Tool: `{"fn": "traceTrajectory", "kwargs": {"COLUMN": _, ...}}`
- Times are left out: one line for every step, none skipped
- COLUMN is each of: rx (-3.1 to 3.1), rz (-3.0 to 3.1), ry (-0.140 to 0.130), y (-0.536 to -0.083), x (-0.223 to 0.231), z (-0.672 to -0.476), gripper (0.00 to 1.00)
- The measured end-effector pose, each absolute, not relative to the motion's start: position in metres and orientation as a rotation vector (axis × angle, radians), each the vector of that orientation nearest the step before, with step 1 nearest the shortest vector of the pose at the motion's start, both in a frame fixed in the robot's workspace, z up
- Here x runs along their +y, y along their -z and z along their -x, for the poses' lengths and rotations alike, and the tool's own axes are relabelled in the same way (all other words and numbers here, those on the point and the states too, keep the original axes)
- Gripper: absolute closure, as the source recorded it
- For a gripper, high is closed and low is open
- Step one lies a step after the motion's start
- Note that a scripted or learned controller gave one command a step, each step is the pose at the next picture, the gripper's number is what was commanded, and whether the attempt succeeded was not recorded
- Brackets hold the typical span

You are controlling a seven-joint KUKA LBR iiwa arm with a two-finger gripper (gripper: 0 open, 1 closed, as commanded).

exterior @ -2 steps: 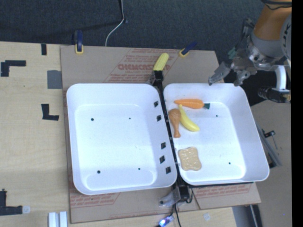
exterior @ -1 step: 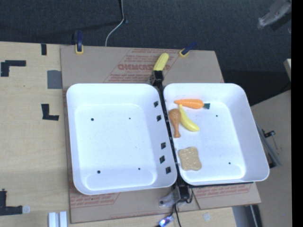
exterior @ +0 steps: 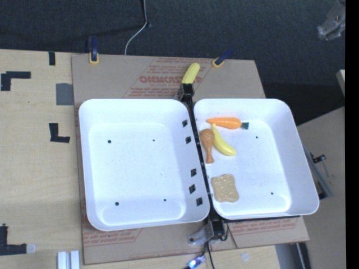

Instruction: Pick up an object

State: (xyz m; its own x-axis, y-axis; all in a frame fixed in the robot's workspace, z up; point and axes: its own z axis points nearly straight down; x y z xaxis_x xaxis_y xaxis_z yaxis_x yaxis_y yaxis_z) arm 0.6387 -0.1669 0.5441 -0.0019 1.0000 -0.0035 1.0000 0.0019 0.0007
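In the camera view we find the right bin holding a carrot, a banana, a drumstick and a tan slice, all close to the bin's left wall. A blurred grey shape at the top right corner, well apart from that bin, may be the tool; we cannot tell its state.

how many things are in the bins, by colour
orange: 1, the carrot
yellow: 1, the banana
brown: 1, the drumstick
tan: 1, the slice of bread
total: 4, all in the right bin
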Motion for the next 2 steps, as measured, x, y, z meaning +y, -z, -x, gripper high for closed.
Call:
{"fn": "traceTrajectory", "kwargs": {"rx": 2.233, "rz": -2.218, "ry": 0.003, "y": -0.507, "x": -0.098, "z": -0.59, "gripper": 1.0}}
{"fn": "traceTrajectory", "kwargs": {"rx": 2.233, "rz": -2.214, "ry": 0.0, "y": -0.494, "x": -0.026, "z": -0.52, "gripper": 1.0}}
